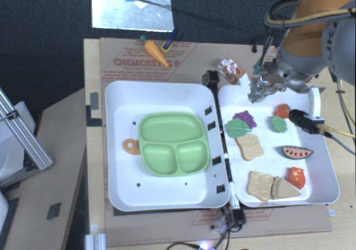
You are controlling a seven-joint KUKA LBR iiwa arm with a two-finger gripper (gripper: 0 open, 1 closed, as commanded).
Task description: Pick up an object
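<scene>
The right bin (332, 183) holds several toy foods: purple grapes (245, 118), a green lettuce leaf (237, 128), a bread slice (249, 146), a watermelon wedge (296, 152), a red piece (296, 176), a tomato (281, 110), a green knobbly piece (278, 124) and two bread pieces (271, 186) at the front. My gripper (260, 91) hangs over the far edge of this bin, just beyond the grapes. Nothing is visibly held in it.
The left bin (119, 132) carries a green divided plate (172, 143) and a small orange ring (131, 146). Behind the bins lie a toy carrot (156, 53) and a red-and-white packet (230, 70). A black cabled part (303, 120) overhangs the right bin.
</scene>
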